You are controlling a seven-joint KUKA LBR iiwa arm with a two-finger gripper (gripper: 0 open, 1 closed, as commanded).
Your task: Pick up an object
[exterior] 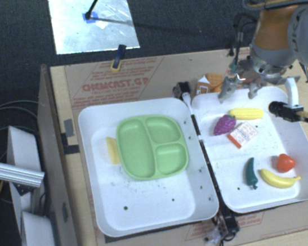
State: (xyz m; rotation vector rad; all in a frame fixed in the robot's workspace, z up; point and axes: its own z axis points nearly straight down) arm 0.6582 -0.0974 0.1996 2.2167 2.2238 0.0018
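My gripper (238, 90) hangs over the far edge of the right bin (305, 144), its two fingers spread apart with nothing between them. Just in front of it lie a yellow corn cob (246, 114) and a purple toy vegetable (224, 124). A red-and-white packet (242, 134) sits below those. Toward the bin's near side are a dark green pepper (250, 172), a banana (279, 178) and a red tomato (284, 162).
The left bin (115, 210) holds a green divided plate (152, 147) with a yellow piece (112, 150) at its left side. An orange object (211, 82) lies on the cardboard behind the right bin. A black sensor (280, 110) sticks out beside the arm.
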